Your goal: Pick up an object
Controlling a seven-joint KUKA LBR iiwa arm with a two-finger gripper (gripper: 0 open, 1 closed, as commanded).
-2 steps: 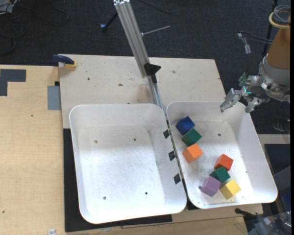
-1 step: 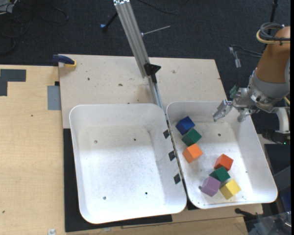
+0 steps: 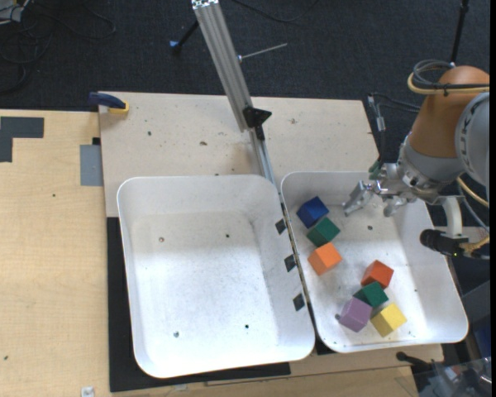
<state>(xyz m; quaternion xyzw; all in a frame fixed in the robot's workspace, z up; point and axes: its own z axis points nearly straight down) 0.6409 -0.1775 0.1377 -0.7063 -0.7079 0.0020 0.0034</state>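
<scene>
I read the left bin (image 3: 149, 222) first: white, shallow, floor speckled with small dark marks. A slanted metal rail (image 3: 231, 73) runs down from the top of view to the seam between the two bins, with black clips along that seam.

Right bin (image 3: 438, 304) holds seven blocks. Near its upper left, a blue block (image 3: 312, 210) sits just above a green block (image 3: 322, 231), the two touching or nearly so; an orange block (image 3: 325, 258) lies just below the green one. These three form a short column running top to bottom. All are cubes, so none has a long axis; the faces are turned somewhat off the bin walls.

Lower in the bin is a second cluster: a purple block (image 3: 355, 313) leftmost, a dark green block (image 3: 370, 294) above and right of it, a red-orange block (image 3: 378, 274) on top of the group, a yellow block (image 3: 388, 319) at lower right. They look packed close together.

The gripper (image 3: 372, 195) hangs over the upper part of the right bin, right of the blue block and apart from it. Its metal fingers (image 3: 355, 198) point left toward the blue block. They look spread, with nothing between them. Grey arm with orange band (image 3: 446, 122) enters from the right
</scene>
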